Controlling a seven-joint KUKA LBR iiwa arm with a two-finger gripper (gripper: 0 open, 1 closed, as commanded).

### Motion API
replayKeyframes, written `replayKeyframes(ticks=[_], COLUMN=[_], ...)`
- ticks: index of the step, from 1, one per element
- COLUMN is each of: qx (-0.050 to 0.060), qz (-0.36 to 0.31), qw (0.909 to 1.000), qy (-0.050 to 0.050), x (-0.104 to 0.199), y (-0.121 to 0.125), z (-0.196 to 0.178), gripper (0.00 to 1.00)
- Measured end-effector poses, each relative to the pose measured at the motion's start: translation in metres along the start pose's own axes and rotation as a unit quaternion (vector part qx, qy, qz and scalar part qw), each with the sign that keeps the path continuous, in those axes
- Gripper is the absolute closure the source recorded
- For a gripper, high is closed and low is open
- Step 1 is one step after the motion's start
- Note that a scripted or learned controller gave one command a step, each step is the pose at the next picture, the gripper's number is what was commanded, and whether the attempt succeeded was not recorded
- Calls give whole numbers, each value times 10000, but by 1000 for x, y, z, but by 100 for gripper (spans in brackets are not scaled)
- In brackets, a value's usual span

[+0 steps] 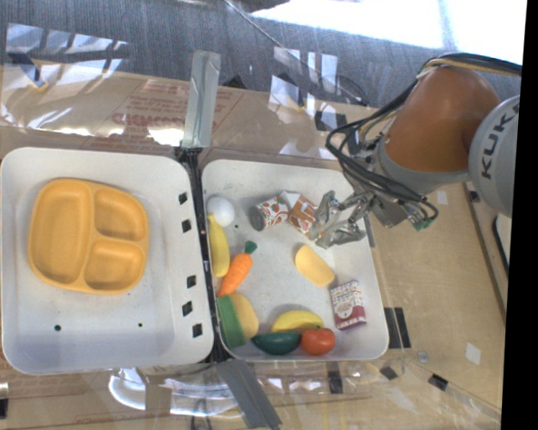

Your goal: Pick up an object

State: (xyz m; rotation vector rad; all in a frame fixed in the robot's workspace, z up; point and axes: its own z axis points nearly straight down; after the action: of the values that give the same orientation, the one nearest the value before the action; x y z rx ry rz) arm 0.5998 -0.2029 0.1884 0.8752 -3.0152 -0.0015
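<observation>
The right bin holds toy food: a white egg, a banana, a carrot, a yellow wedge, a small red-and-white carton, a brown patterned packet, a tomato, a green piece and a yellow piece. My gripper hangs over the bin's upper right part, just right of the patterned packet and above the yellow wedge. Nothing shows between its fingers.
The left bin carries a yellow divided plate. A black divider separates the bins. Cables loop off the wrist above the right bin's far rim. Cardboard and clear plastic sheeting surround both bins.
</observation>
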Motion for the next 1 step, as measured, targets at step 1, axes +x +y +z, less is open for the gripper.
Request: replayKeyframes(ticks=[1], qx=[28], qz=[-1469], qw=[9891], qy=[-29], x=[-13], y=[-9], z=[8], gripper=[100])
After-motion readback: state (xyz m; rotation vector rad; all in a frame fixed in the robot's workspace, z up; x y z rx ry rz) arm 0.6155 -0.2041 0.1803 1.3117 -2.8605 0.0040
